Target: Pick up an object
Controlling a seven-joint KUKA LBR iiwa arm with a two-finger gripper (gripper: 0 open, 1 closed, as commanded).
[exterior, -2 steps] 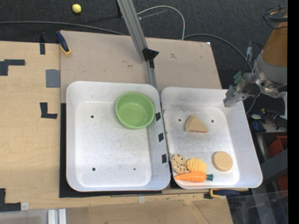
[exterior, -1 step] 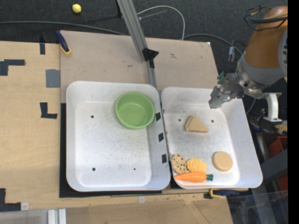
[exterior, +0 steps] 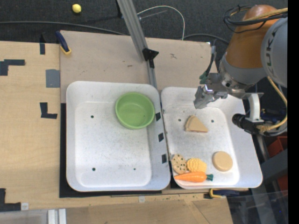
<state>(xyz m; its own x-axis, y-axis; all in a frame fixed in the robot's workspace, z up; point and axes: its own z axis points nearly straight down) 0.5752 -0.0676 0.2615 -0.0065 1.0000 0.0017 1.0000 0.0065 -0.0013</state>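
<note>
Camera view showed the gripper [exterior: 204,98] hanging over the far part of the right bin [exterior: 243,125], with the grey arm [exterior: 247,45] and its orange band reaching in above it. How its tips stood I could not tell, since the metal head hid them. A tan wedge-shaped toy [exterior: 195,125], like a slice of bread or cheese, lay on the floor of the right bin just nearer the camera than the gripper, apart from it and not between its tips. Along the near wall of the right bin lay a speckled round cookie [exterior: 178,163], a ridged yellow cracker [exterior: 196,164] touching it, an orange carrot [exterior: 192,177] below both, and a plain tan disc [exterior: 222,161] off to the side. A green bowl [exterior: 135,109] stood upright in the left bin [exterior: 84,139], against the far corner that adjoins the right bin
</note>
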